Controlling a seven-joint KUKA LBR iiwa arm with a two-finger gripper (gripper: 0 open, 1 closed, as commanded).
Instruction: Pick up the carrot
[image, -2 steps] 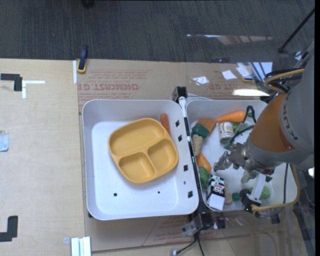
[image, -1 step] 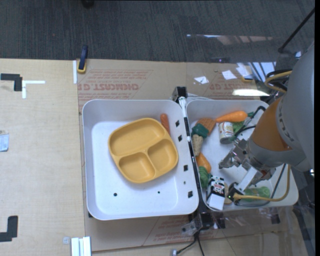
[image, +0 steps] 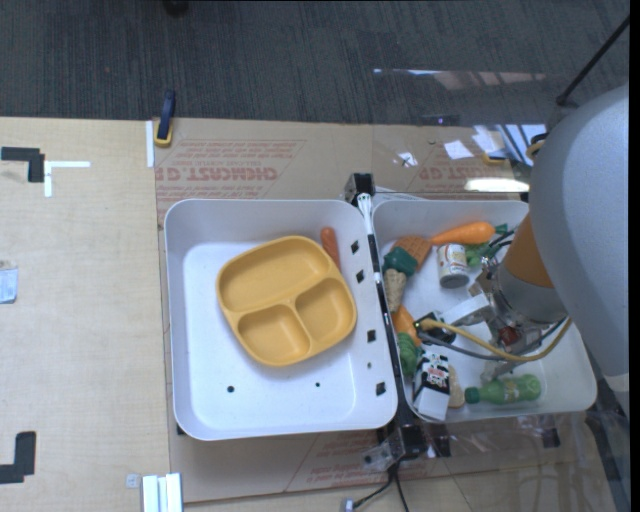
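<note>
Nearest us, a green bottle (image: 505, 388) lies at the right bin's (image: 570, 400) front edge. Just beyond it the gripper (image: 492, 318) hangs low; open or clenched, I can't tell. The carrot (image: 462, 234) lies farther back, beyond the gripper, lengthwise across the bin. The print on the cardboard (image: 225, 172) under the bins is upside down and unclear.

Bench (image: 80, 330): we see pale wood.
On it: we see two white bins, left bin (image: 185, 330) beside right bin (image: 570, 385).
</note>
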